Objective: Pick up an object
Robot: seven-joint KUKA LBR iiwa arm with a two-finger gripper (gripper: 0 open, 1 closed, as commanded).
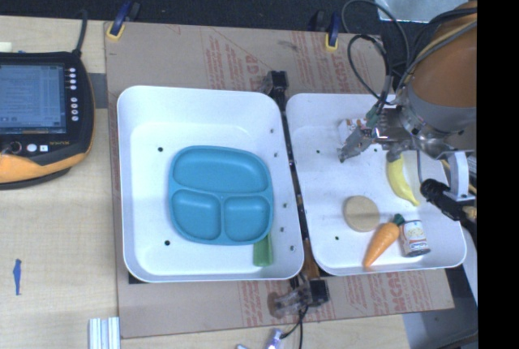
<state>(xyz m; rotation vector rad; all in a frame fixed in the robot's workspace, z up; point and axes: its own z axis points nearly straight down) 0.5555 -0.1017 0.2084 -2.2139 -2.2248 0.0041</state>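
My gripper [375, 151] hangs over the upper middle of the right bin [324, 250], open, with nothing between its fingers. One grey finger [353, 147] points down-left over bare bin floor. Just below and right of the gripper lies a yellow banana [401, 182], partly under the wrist. A tan round disc [362, 213] rests lower in the bin. An orange carrot [381, 243] lies at the front. A small labelled can [414, 238] sits beside the carrot's leafy end.
The left bin [138, 177] holds a blue divided plate [220, 193] and a green block [263, 252] at its front right corner. A control pendant [40, 116] lies on the bench at far left. Cables loop above the right bin.
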